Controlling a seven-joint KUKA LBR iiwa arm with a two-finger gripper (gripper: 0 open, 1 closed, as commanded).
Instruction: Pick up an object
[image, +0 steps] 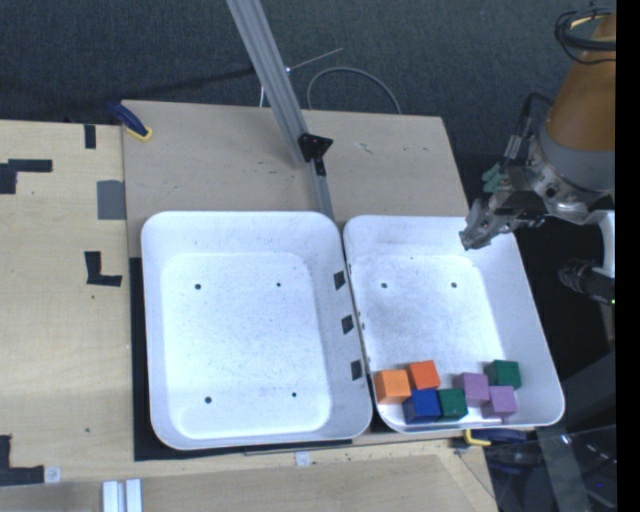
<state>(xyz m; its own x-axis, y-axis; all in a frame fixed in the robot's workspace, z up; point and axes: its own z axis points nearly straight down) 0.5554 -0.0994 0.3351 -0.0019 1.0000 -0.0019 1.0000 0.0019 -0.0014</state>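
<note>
We see the tool (478, 232) hanging over the far right corner of the right bin (520, 300), and we cannot tell its state from this slanted view; nothing shows in its grip. The things to pick lie well away from it, packed into the bin's near edge: two orange blocks (408, 380), a blue block (424, 403), two green blocks (503, 374) and two purple blocks (487, 392), most of them touching.

That crowding is the main risk, in our judgement. With the blocks pressed together and against the bin's low wall, the tool may find no gap to enter, land on top of a block, or nudge neighbours aside and come up with nothing. A descent near the rim could also strike the wall itself.

The blocks look like small, hard, matte cubes with clean edges, easy to pinch if approached squarely. Both bins are smooth white plastic with rounded corners and a faint speckle; the left bin (240, 320) is the same make. The bench (220, 150) is pale, flat board, with a metal rail (275, 75) crossing it diagonally.
</note>
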